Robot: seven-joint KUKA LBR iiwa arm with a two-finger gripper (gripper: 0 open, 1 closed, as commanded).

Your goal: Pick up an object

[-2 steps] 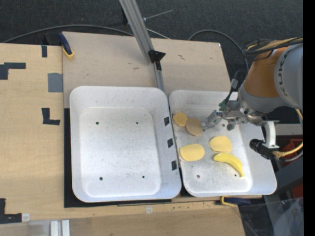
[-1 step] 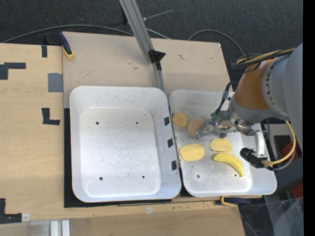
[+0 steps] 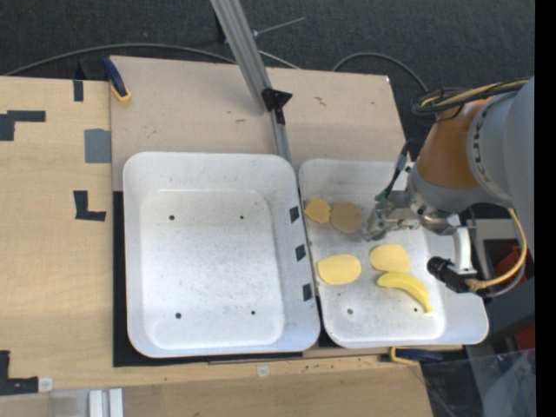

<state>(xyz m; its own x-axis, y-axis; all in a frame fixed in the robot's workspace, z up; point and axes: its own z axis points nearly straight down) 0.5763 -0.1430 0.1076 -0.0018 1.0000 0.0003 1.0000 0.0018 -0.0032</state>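
Note:
The right bin (image 3: 343,328) holds several food-like pieces. A small orange-yellow round piece (image 3: 317,211) lies next to a tan cookie-like disc (image 3: 346,217) near the bin's middle left. Lower down lie a yellow oval (image 3: 339,269), a second yellow lump (image 3: 389,257) and a banana (image 3: 407,287). My gripper (image 3: 376,226) hangs low over the bin, just right of the tan disc and above the yellow lump. Nothing shows between its fingers.
The left bin (image 3: 139,259) sits beside the right one, with a raised divider between them. A slanted metal pole (image 3: 248,50) crosses the bench behind the bins. The grey arm with its orange band (image 3: 447,150) reaches over the right bin's far right side.

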